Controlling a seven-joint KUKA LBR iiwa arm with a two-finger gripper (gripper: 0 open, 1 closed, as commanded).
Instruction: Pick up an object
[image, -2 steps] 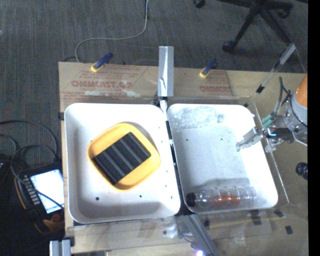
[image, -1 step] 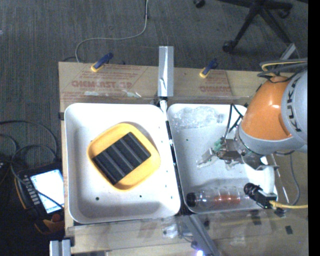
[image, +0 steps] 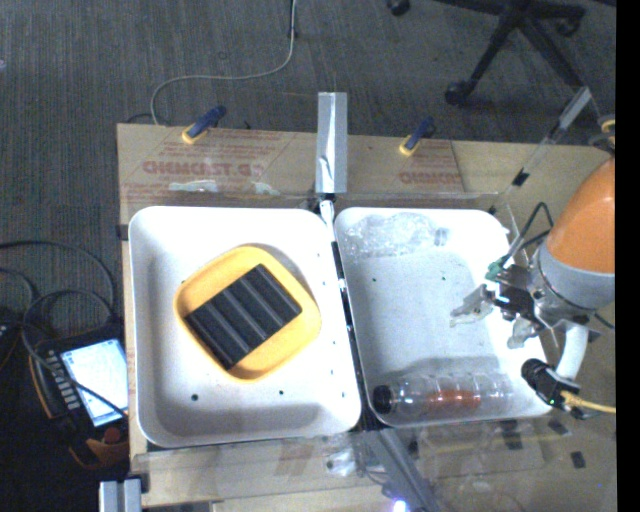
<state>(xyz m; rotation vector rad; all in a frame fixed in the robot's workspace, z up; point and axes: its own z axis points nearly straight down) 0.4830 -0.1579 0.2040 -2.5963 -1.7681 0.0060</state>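
While the fingers (image: 492, 300) are too blurred to judge, a clear bottle (image: 450, 394) lies nearby.

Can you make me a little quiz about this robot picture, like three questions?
1. True or false: the yellow and black object lies in the left bin.
2. What lies along the near edge of the right bin? A) clear plastic bottle B) red ball C) spoon
3. Fill in: the tool is over the ____ side of the right bin.

Key: 1 true; 2 A, the clear plastic bottle; 3 right.
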